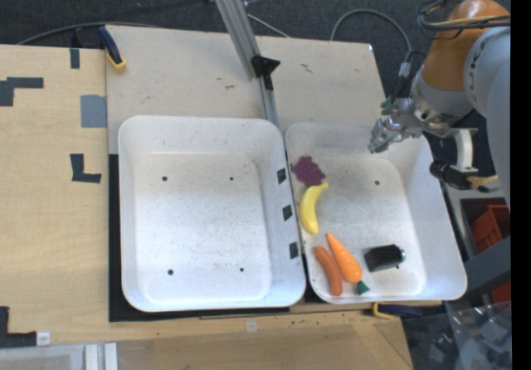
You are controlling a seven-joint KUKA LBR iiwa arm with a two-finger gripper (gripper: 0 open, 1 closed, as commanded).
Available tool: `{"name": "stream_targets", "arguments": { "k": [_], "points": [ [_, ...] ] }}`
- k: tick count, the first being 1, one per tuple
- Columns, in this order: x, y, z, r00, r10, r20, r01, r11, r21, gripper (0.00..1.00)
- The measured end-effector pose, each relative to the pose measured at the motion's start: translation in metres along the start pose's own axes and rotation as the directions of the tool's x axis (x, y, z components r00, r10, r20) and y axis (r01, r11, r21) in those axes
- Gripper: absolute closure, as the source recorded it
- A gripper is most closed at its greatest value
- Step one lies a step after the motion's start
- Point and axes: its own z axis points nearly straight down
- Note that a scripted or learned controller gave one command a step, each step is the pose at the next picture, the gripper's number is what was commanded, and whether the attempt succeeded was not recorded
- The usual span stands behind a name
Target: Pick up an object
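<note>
Two white bins sit side by side; the right bin (415, 194) holds every object, so the gripper (383, 138) hovers at its far edge, its grip impossible to judge.

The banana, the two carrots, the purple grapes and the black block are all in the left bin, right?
Not quite. The camera view shows the banana, the two carrots, the purple grapes and the black block all in the right bin, not the left bin.

Left bin (199, 294) bare — right bin's (431, 219) left side cluttered.
</note>
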Motion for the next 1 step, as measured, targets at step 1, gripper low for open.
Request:
{"name": "stream_targets", "arguments": {
  "k": [1],
  "points": [
    [0.0018, 0.0086, -0.0619, 1.000, -0.002, 0.001, 0.002, 1.000, -0.003, 1.00]
  ]
}}
